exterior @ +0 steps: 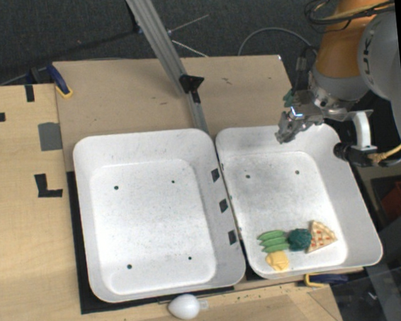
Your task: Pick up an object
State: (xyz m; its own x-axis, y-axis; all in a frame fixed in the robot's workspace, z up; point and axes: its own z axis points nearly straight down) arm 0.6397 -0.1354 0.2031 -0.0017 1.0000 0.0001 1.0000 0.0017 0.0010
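In the right bin (288, 182), near its front edge, lies a small cluster of toy food: a green pea pod (271, 238), a dark green broccoli (299, 238), a pizza slice (322, 235) and a yellow piece (277, 260). My gripper (287, 132) hangs over the far right corner of that bin, well away from the cluster. Nothing shows between its fingers.
The left bin (149, 211) sits beside the right one. A white egg-shaped object (184, 307) rests on the bench in front of the left bin. A slanted metal pole (168, 53) rises behind the bins. The arm's orange band (348, 41) is at the upper right.
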